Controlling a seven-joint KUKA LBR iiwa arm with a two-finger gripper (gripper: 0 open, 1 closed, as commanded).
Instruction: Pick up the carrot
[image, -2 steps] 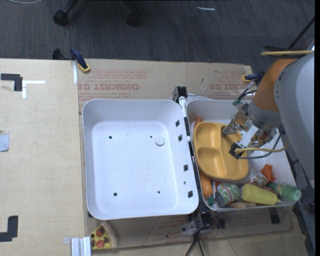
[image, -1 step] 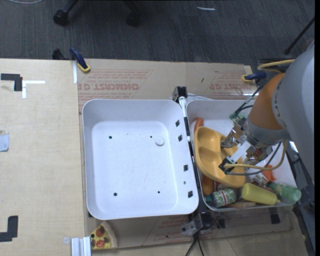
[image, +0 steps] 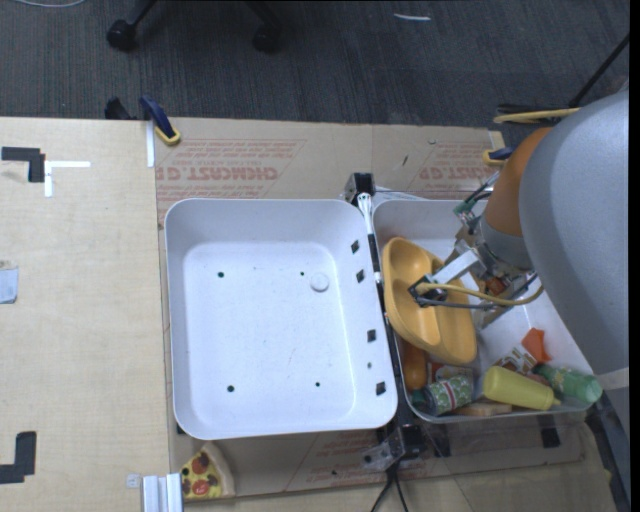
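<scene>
Two shallow white bins sit side by side on the desk (image: 80, 330). The left bin (image: 190, 400) has a small pale disc (image: 319, 283) lying on its floor near the far right corner. The right bin (image: 400, 215) is crowded: a yellow bowl (image: 425, 310) leans against its left wall, and along the near edge lie a green-capped jar (image: 447, 393), a yellow bottle (image: 518, 388) and a green bottle (image: 570, 382). The carrot (image: 537, 344) shows as a small orange piece near the bin's right edge, just beyond the bottles. The grey arm (image: 590, 240) reaches in over the right bin, and its hand (image: 432, 293) hovers at the bowl's inner face, dark fingertips close together with nothing seen between them. The carrot lies well apart from the hand, toward the bin's near right corner. A pizza-slice toy (image: 203, 474) lies on the desk by the left bin's near edge.
</scene>
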